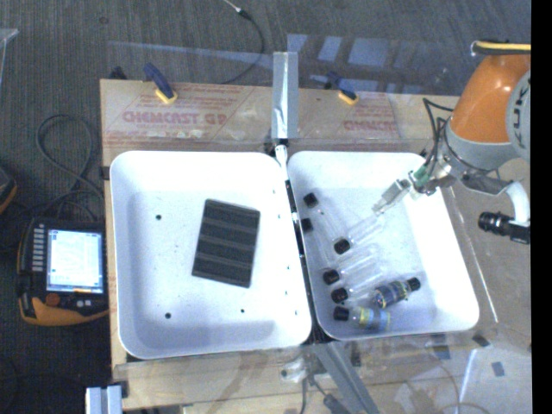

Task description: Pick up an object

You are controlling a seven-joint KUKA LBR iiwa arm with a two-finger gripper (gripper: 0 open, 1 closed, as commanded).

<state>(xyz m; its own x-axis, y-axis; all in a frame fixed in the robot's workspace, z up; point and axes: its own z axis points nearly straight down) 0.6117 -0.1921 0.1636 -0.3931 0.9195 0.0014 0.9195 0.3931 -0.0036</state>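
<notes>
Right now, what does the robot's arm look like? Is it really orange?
Partly! The arm has a big rounded orange band on top and smooth grey casing below it. A thin dark cable runs down its side toward the wrist. From there a slim, pale, see-through-looking gripper pokes out over the right bin. A small black knob sticks out near the arm.

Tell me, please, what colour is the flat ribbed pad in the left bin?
Black, or very dark grey; the pad shows clearly in the camera view.

we view the bench (pixel 198 115) from one fixed overhead camera, slanted down across both white bins (pixel 129 231).
</notes>
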